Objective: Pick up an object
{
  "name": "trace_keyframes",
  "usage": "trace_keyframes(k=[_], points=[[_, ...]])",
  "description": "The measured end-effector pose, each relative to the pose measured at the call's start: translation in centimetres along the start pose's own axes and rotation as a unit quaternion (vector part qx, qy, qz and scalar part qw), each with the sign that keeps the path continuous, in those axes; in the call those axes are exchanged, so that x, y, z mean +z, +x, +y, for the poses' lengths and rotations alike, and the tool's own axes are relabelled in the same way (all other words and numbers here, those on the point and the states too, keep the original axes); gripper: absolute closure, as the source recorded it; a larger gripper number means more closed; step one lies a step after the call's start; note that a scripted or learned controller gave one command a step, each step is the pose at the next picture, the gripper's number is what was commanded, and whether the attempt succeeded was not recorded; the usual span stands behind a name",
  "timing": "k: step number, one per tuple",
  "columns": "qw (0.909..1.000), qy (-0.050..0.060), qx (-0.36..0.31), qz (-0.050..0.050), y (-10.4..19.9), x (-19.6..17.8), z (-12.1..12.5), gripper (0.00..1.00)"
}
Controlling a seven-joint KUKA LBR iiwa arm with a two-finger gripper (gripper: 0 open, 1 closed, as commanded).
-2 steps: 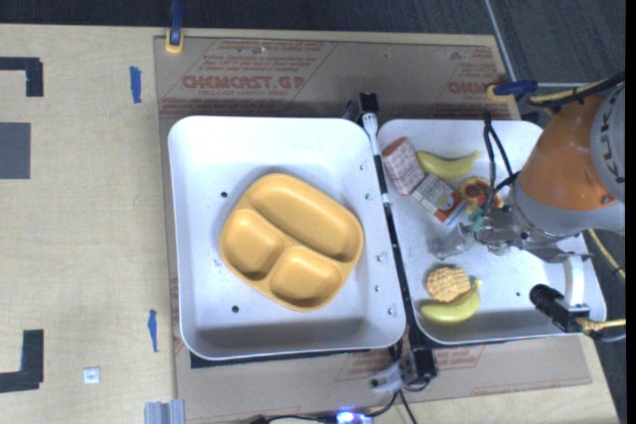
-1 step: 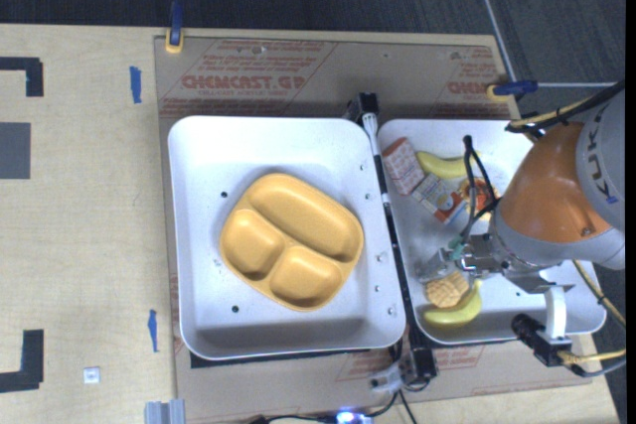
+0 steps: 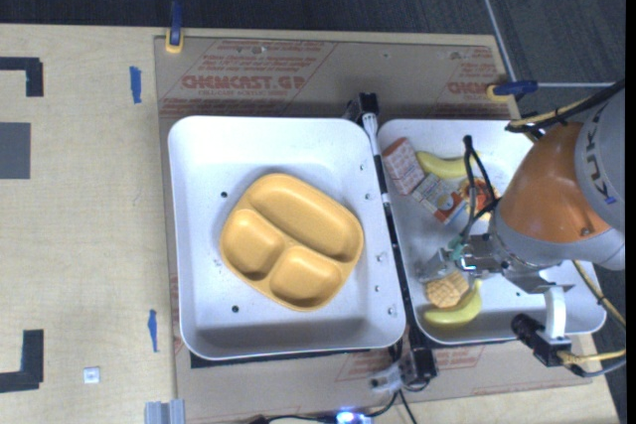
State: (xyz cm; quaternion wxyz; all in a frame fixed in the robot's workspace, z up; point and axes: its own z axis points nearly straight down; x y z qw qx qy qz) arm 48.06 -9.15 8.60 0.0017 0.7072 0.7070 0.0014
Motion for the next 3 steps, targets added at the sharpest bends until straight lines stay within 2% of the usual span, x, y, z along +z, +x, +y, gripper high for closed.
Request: trace_keyframes(k=[1, 2, 3], points=[[1.0, -0.003, 0.0, -0.001, -0.1, -1.1, 0.2, 1.0], [1.0, -0.003, 0.0, -0.001, -0.1, -1.1, 0.2, 0.0], [1.0, 0.001, 0.0, 0.001, -0.2, 0.0, -0.1, 0.0]])
